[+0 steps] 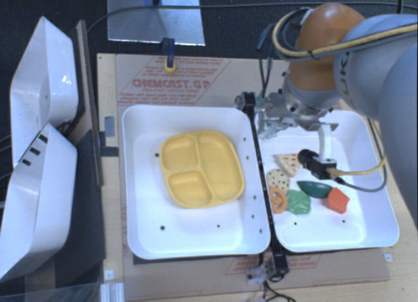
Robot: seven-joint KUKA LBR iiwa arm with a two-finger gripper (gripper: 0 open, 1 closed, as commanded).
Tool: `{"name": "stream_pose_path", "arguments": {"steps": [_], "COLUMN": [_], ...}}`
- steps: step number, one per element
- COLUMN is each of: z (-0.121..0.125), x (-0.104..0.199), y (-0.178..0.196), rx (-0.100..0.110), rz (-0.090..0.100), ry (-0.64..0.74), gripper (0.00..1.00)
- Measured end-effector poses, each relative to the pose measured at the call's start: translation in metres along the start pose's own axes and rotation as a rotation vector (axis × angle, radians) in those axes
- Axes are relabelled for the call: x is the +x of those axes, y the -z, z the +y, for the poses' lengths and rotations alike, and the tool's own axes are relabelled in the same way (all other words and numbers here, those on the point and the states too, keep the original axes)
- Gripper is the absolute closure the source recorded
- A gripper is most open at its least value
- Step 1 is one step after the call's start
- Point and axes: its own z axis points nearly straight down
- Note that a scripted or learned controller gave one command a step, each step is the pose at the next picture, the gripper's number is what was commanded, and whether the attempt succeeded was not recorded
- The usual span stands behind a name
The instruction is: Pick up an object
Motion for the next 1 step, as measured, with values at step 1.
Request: {"name": "stream_pose_path", "arguments": {"steps": [1], "z": [-0.0168], "x": [0.052], "y": [0.0133], "rx": [-0.001], "rz": [0.0], "ry": [0.0], "gripper": [1.0]}}
